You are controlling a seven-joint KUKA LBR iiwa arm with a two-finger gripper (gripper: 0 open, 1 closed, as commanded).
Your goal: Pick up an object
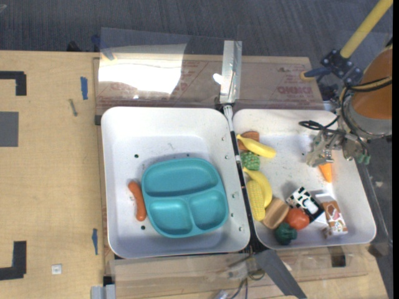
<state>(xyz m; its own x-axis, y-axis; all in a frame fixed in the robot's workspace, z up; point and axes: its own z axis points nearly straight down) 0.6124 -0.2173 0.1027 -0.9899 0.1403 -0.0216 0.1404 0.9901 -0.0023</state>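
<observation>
At the right of the frame the hand (326, 152) hangs low over the upper right part of the right bin (368, 229), and a small orange carrot (326, 170) sits just under its tips. Whether the fingers are parted or closed on that carrot cannot be told from this angle, so no hold can be claimed. To do the pick well, the robot should centre the fingers across the carrot's narrow width, keep clear of the bin wall at right, close fully, then lift straight up. The crowded pile near the lower middle, around the yellow corn (259, 192) and tomato (298, 218), is best avoided.
</observation>
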